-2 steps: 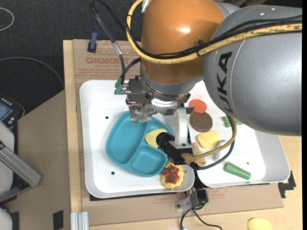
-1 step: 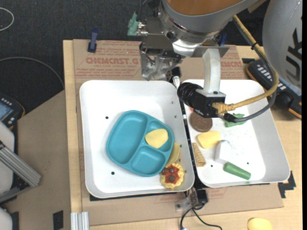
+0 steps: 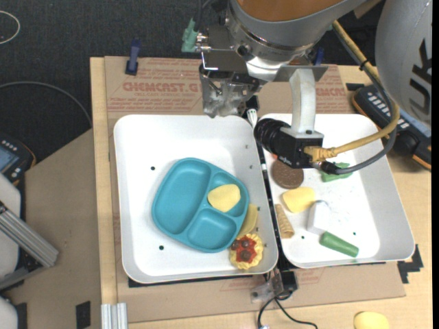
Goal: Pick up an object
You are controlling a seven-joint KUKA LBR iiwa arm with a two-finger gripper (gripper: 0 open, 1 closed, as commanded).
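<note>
The grey arm with its orange band enters from the upper right, and its tool (image 3: pixel 225 105) hangs over the far rim of the left bin (image 3: pixel 137 149), above the cardboard sheet (image 3: pixel 164 81) that covers the worktop; whether the tool is released or clenched cannot be told, and nothing is seen between its tips. In the left bin lies a blue divided plate (image 3: pixel 185 208) with a pale yellow piece (image 3: pixel 224 197) in its right-hand compartment. Just beside the plate's near right edge lie a banana-like strip (image 3: pixel 251 219) and a red and yellow toy (image 3: pixel 246 251), the toy close to the bin's near right corner. In the right bin (image 3: pixel 384 204) lie a brown disc (image 3: pixel 288 175), a yellow wedge (image 3: pixel 298 199), a waffle cone (image 3: pixel 283 221), a small white block (image 3: pixel 317 216), a green cylinder (image 3: pixel 338 243) and a small green piece (image 3: pixel 336 173). A black camera unit (image 3: pixel 285 142) on a white bracket hangs over the divide between the bins.
</note>
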